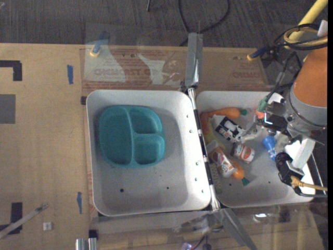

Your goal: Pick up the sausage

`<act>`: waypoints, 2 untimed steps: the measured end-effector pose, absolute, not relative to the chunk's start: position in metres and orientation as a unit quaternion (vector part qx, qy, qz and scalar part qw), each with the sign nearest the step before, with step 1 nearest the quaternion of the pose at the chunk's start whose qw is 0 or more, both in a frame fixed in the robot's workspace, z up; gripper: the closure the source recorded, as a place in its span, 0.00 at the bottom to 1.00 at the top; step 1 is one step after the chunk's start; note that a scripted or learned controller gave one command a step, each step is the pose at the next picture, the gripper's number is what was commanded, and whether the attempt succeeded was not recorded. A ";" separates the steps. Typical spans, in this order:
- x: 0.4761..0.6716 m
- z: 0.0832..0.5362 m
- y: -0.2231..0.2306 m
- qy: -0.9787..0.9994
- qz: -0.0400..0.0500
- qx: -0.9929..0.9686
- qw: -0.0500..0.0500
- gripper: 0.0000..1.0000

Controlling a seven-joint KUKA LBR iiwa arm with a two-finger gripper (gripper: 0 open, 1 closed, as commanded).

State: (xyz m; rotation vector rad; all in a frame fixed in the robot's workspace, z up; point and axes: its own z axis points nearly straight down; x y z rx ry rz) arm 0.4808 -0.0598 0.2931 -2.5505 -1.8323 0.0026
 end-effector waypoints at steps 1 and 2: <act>0.480 0.376 -0.026 -0.409 0.000 -0.912 0.000 0.00; 0.480 0.421 0.002 -0.162 0.000 -0.987 -0.001 0.00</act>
